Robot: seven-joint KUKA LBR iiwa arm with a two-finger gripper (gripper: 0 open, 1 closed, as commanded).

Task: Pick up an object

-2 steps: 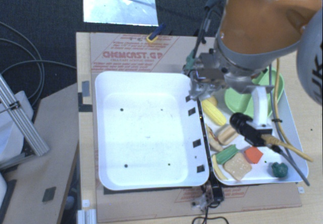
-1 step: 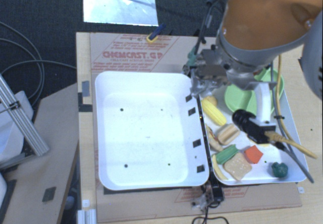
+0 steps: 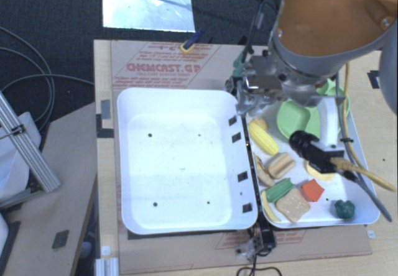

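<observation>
Arm [image 3: 323, 26] hangs over right bin [image 3: 364, 206] of toy food [image 3: 264, 139].

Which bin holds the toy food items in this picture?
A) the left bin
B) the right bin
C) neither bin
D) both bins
B: the corn, the orange block and the other pieces all lie in the right bin, under the arm, while the left bin shows just its white floor.

Right bin [image 3: 364, 217] perhaps half hidden behind arm [image 3: 329, 13]
</observation>
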